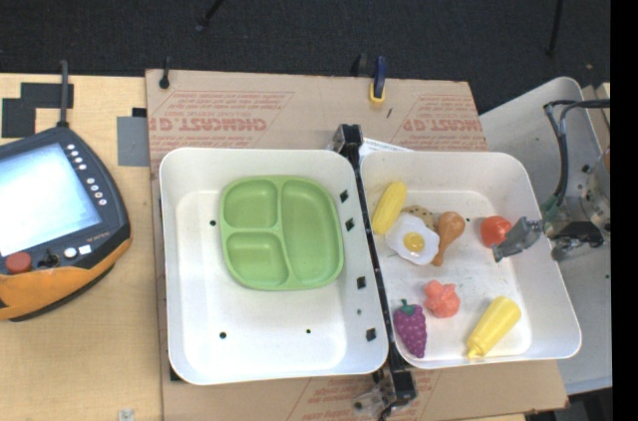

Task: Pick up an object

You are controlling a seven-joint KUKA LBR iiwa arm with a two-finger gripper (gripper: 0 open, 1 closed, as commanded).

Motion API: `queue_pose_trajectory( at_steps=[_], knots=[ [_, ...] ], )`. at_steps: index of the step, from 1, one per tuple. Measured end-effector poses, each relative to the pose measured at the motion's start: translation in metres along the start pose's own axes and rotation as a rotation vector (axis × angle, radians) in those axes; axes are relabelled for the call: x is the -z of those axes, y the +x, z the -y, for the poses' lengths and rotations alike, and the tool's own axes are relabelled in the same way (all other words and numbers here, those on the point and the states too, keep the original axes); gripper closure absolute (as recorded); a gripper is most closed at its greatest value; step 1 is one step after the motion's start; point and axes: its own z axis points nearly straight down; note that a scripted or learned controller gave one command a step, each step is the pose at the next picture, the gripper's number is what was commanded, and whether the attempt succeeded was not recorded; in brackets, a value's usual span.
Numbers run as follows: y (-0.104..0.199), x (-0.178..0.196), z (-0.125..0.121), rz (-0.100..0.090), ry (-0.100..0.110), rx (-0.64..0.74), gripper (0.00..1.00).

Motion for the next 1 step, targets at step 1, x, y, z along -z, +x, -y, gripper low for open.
queue_pose_trajectory(
  at_steps=[1],
  knots=[
    [0.0085,-0.0616,-0.0034,-0.002,0.005,0.002,0.0]
  ],
)
